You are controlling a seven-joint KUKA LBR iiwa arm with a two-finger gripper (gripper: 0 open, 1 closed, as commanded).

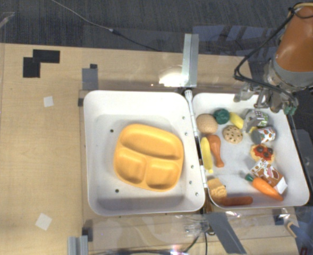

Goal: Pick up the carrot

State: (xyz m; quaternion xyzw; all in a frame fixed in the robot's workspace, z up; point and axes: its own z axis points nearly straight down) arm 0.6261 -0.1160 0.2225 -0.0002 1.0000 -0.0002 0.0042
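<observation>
While pincer (262, 101) hangs at bin's far edge, carrot (266, 187) lies well apart, nr front.

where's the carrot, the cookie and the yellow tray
carrot (266, 187), camera view, middle of its orange body
cookie (232, 134), camera view, centre of its speckled face
yellow tray (148, 156), camera view, ridge between its compartments

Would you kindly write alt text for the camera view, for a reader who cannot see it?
A carrot lies at the near right corner of the right bin among other toy foods, while the arm's tool hangs over that bin's far end, well away from it. The left bin holds a yellow divided tray.
</observation>
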